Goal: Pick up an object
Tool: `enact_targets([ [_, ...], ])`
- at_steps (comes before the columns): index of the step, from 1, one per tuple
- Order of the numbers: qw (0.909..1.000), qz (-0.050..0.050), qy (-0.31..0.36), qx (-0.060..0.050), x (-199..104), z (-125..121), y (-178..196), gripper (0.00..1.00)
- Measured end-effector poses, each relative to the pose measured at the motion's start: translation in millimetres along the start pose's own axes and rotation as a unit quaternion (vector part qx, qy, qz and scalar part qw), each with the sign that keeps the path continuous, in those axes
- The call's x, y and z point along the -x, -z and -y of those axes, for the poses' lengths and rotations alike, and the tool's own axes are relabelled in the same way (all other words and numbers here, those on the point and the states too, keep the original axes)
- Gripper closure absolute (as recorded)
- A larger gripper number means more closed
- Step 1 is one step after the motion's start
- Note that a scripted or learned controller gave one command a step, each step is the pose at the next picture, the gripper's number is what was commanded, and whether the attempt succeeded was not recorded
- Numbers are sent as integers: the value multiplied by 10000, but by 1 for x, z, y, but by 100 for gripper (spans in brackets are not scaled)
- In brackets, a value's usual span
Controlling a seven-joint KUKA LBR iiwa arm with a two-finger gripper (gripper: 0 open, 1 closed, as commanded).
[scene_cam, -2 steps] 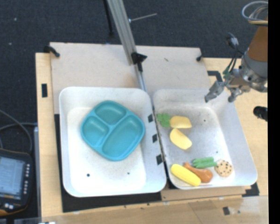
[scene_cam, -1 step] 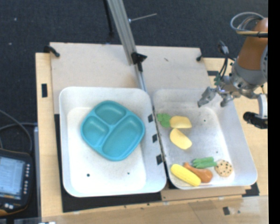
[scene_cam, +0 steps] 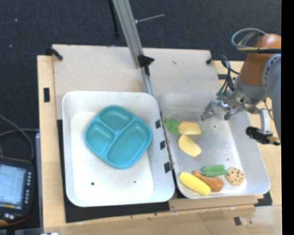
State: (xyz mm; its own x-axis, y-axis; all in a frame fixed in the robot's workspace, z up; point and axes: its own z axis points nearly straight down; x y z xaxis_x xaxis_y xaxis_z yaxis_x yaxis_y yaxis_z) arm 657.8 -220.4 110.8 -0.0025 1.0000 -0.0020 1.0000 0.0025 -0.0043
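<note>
Dark carpet surrounds the table (scene_cam: 103, 67). Gripper (scene_cam: 218, 109) hovers above the right bin's (scene_cam: 250, 173) far end, fingers apart, empty; toy food (scene_cam: 189, 145) lies nearer. Crowded pieces could cause a missed grasp.

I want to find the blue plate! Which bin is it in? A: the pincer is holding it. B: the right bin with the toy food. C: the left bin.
C: the blue plate lies flat in the left bin, away from the toy food.
</note>
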Motion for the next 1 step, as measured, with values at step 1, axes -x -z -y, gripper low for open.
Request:
enact_targets([
  [1,10000,25,16,43,1,-2,16,100],
])
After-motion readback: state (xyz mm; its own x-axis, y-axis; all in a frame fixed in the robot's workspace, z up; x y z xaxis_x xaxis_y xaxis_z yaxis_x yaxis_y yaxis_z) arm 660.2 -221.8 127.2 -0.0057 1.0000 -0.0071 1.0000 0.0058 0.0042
